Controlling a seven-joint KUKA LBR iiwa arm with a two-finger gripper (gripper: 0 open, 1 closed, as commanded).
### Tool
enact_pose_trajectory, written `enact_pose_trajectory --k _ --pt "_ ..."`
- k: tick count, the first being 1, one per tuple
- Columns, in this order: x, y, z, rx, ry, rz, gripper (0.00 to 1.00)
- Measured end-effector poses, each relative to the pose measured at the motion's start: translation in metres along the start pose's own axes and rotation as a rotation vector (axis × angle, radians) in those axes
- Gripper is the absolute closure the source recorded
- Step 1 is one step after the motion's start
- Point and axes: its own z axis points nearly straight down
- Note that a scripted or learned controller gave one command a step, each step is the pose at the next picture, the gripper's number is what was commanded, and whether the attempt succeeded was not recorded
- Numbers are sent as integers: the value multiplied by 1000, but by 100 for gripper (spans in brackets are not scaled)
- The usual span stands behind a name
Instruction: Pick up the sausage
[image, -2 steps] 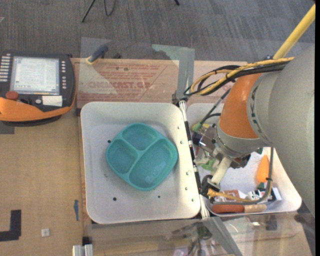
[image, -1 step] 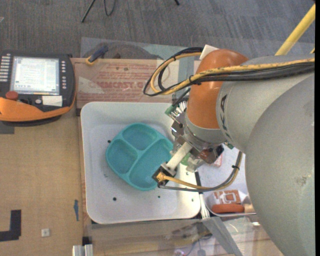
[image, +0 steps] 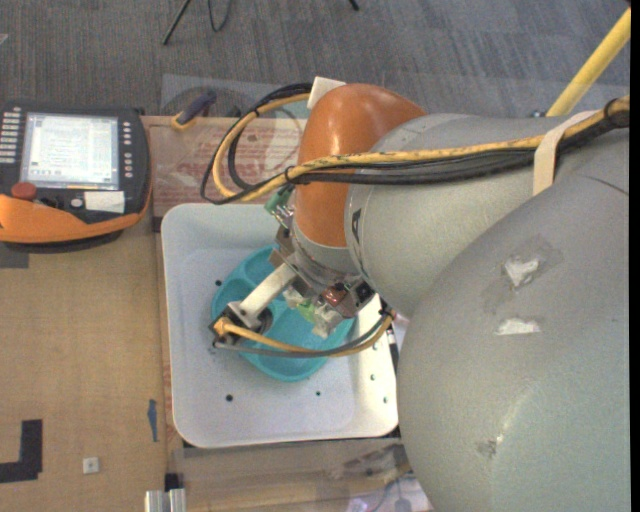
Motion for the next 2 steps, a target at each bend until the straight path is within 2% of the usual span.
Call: enact_pose_trajectory --k 1,2 --pt "-2 -28 29 0 2 307 100" --pt "70 25 -34 -1 3 373 100"
